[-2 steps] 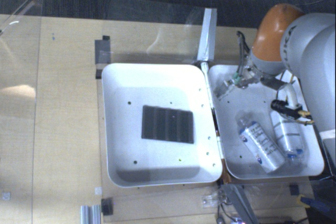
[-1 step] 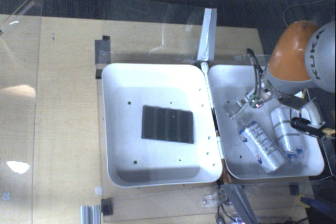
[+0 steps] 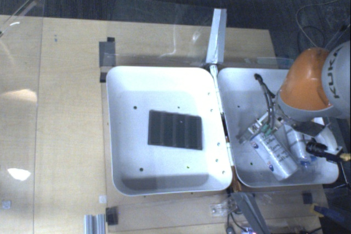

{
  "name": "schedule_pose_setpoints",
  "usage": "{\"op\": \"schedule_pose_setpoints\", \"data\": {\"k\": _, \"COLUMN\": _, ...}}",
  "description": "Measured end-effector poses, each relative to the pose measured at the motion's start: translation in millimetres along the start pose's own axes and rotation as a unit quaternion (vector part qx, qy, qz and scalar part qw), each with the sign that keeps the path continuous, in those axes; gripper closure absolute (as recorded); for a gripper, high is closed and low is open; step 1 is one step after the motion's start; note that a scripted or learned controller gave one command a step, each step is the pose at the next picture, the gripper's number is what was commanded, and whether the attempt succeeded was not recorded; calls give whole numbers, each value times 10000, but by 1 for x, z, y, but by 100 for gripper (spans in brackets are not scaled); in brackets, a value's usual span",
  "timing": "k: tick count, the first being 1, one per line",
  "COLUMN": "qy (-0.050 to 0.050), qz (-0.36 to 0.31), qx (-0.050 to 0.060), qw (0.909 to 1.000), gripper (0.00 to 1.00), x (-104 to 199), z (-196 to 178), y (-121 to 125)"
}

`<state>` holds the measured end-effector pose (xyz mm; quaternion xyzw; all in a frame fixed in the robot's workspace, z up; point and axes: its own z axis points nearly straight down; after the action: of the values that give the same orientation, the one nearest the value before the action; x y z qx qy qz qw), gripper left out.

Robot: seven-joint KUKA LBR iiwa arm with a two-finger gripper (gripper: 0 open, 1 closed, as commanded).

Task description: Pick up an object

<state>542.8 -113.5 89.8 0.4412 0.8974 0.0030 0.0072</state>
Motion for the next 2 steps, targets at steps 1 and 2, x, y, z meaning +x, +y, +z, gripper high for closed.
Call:
{"op": "schedule_pose_setpoints", "data": {"k": 1, "qy": 9, "qz": -327, "qx": 4, "qw": 9995, "gripper": 0, "x": -28, "z": 1, "y": 36}}
{"op": "schedule_pose_setpoints", "data": {"k": 2, "qy": 11, "qz": -94, "qx": 8, "qw": 10000, "gripper": 0, "x": -18, "z": 2, "y": 64}}
